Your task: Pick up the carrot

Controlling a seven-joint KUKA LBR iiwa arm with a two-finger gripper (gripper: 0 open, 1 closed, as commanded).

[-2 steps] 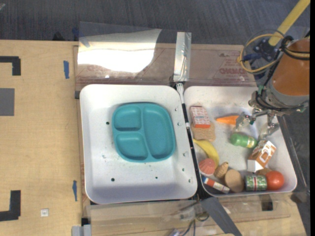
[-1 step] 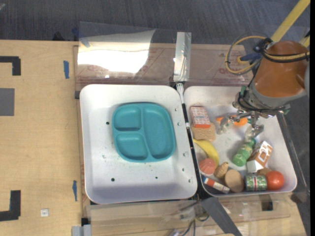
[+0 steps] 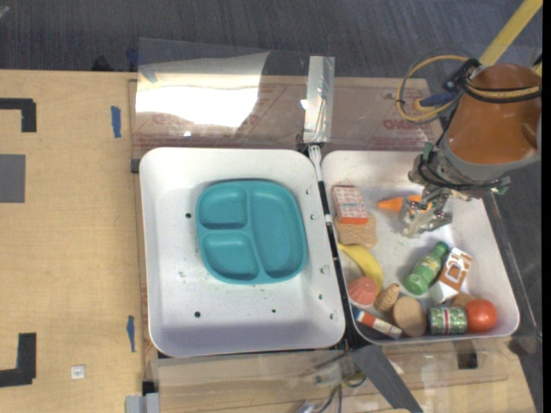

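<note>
The carrot (image 3: 392,203) is a small orange piece lying in the right bin (image 3: 504,256), near its back middle. Its pointed left end shows on the white floor, while its right end runs under the gripper. My gripper (image 3: 423,216) hangs low over the bin just right of the carrot, below the grey wrist and the orange band (image 3: 495,114). A bit of orange shows at the gripper's upper edge. Whether the carrot is between the gripper's tips cannot be made out from above.
A teal divided plate (image 3: 252,231) lies in the left bin (image 3: 164,256). The right bin also holds a pink box (image 3: 349,201), a banana (image 3: 366,263), a green bottle (image 3: 427,269), a small carton (image 3: 455,269), a green can (image 3: 448,319) and a tomato (image 3: 482,314).
</note>
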